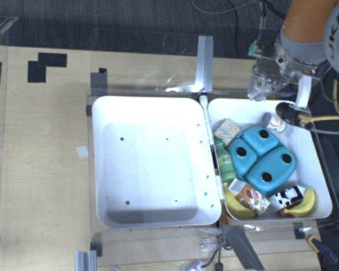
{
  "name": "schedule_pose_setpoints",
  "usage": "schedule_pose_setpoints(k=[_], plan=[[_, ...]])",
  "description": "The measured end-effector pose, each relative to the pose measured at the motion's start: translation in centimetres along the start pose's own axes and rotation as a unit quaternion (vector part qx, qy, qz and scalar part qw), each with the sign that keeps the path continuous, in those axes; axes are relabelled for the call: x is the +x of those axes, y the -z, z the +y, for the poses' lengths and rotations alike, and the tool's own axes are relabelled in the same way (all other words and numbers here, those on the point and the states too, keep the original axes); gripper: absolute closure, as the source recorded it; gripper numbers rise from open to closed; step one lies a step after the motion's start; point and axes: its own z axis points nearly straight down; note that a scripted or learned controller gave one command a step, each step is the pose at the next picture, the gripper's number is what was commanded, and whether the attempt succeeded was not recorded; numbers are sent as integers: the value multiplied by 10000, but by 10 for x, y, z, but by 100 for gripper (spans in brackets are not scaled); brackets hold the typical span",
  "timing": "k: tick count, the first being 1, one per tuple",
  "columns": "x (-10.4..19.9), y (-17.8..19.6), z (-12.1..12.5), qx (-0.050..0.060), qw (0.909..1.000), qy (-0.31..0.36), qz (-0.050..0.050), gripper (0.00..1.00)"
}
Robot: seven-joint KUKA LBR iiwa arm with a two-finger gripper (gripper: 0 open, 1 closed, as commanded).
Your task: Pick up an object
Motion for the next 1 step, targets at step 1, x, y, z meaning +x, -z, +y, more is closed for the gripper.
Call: schedule_pose_setpoints(k=[1], plan=[[24, 30, 37, -13, 9946, 1042, 2, 100]])
